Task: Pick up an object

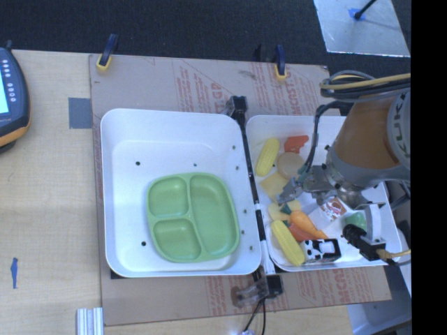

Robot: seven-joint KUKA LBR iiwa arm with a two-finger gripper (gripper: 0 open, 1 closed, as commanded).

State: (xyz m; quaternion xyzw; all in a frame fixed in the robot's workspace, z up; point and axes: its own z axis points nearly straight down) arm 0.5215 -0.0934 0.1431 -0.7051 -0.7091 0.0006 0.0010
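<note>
My gripper (pixel 290 195) reaches down into the right bin (pixel 262 127) from the right, its tip over a pile of toy food. Around it lie a yellow corn cob (pixel 267 156) at the bin's far left, a beige round piece (pixel 289 162), an orange-red piece (pixel 297 143), a carrot (pixel 304 222), a second yellow corn cob (pixel 287 242) near the front, and a black-and-white item (pixel 322 250). The grey arm with its orange band (pixel 367 138) hides the bin's right half. No object shows between the fingers.
The left bin (pixel 119 187) holds a green three-compartment plate (pixel 192 216). A black clip (pixel 238 105) sits at the bins' far junction. Yellow and blue clamps (pixel 106 56) hold the board's far edge. A handheld pendant (pixel 10 96) lies at the far left.
</note>
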